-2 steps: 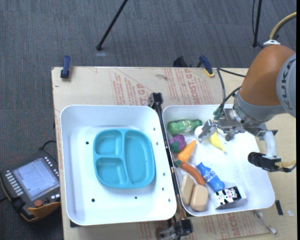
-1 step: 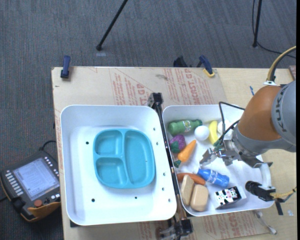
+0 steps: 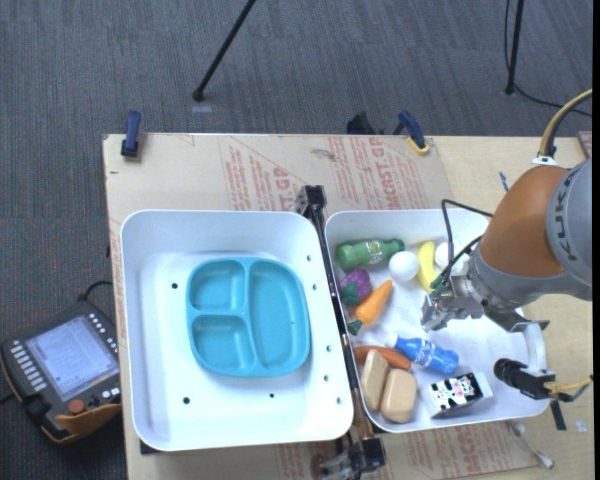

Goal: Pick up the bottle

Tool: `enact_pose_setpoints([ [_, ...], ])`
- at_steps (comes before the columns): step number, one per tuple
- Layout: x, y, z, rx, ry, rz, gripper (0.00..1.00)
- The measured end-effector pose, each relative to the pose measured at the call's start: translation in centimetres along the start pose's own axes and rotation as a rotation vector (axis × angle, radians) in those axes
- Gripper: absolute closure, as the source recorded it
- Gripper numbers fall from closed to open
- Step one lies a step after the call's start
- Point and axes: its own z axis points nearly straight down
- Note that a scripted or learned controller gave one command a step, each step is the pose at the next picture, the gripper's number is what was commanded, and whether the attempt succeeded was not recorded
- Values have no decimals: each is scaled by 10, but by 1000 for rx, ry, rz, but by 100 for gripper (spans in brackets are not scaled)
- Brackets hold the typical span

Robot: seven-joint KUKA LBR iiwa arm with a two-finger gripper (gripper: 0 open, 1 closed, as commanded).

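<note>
Hovering over the right bin (image 3: 500, 413), our gripper (image 3: 442, 311) hangs just above the blue bottle (image 3: 427, 353), which lies on its side on the bin floor. We cannot tell from here how the gripper stands, since the wrist seems to hide it.

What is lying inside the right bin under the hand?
Right bin, under the hand: a blue bottle beside a carrot. The arm covers the bin's right part.

Pretty clearly a robotics lab: grey carpet floor (image 3: 280, 58) with tripod legs (image 3: 230, 38) beyond the hand (image 3: 442, 306), a teach pendant (image 3: 62, 371) far off its left, and clamps (image 3: 131, 133) pinning cardboard onto the surface (image 3: 280, 173).
</note>
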Motion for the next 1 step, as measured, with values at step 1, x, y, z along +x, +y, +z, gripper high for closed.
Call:
enact_pose_setpoints([
  [1, 121, -29, -221, -5, -2, 130, 100],
])
